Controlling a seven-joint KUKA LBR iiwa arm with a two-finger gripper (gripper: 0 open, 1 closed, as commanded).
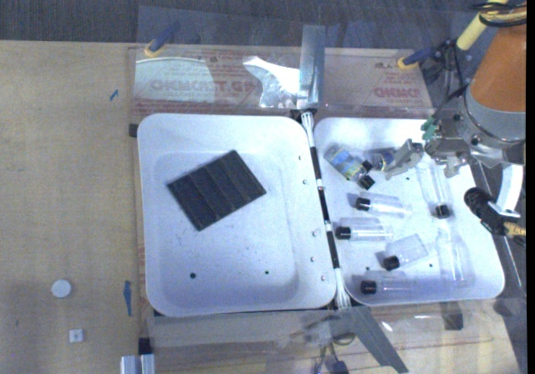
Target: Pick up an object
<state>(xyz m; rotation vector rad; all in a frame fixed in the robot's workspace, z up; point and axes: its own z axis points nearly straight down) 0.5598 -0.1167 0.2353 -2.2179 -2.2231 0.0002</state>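
Hovering over the upper part of the right shallow white bin [493,280], two-finger gripper [407,155] near clear black-capped plastic vials [380,205] lying loose on its floor, finger state impossible to tell, approach step judged underway, calling next for a descent onto one vial.

A light wooden bench [58,163] is seen. Two white bins are set side by side on it, the left bin [159,222] and the right bin [485,280]. A small round disc [61,288] is laid near the bench's left edge.
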